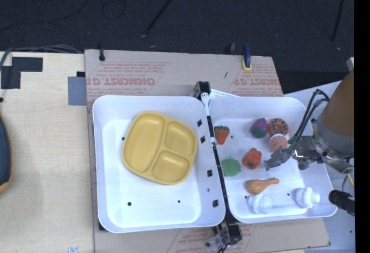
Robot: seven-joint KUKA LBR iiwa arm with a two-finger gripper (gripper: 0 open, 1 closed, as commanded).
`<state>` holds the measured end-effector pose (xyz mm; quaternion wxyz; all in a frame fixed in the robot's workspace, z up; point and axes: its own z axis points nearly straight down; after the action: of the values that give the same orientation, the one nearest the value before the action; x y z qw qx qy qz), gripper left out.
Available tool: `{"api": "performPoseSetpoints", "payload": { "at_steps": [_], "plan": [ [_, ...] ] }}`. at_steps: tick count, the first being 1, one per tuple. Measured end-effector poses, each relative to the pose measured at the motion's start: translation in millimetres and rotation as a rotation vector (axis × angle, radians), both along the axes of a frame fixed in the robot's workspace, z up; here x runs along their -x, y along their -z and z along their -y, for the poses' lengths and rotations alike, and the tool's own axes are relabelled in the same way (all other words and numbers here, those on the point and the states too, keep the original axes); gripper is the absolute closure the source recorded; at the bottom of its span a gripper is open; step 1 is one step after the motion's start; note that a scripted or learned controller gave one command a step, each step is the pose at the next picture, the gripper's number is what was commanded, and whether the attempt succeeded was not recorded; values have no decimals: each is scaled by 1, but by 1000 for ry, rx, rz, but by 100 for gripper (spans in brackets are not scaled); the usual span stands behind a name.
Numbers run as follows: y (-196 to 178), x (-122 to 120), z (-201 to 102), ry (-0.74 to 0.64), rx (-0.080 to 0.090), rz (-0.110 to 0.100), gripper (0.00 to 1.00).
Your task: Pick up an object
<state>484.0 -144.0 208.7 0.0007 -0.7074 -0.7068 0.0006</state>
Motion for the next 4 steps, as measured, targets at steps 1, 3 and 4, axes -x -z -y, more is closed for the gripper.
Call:
{"api": "performPoseSetpoints", "payload": {
  "at_steps": [1, 3, 4],
  "plan": [
    [-308, 0, 71, 1, 8, 18, 0],
    [-227, 9, 68, -1, -3, -8, 100],
    [-144, 9, 28, -3, -5, -9, 100]
  ]
}}
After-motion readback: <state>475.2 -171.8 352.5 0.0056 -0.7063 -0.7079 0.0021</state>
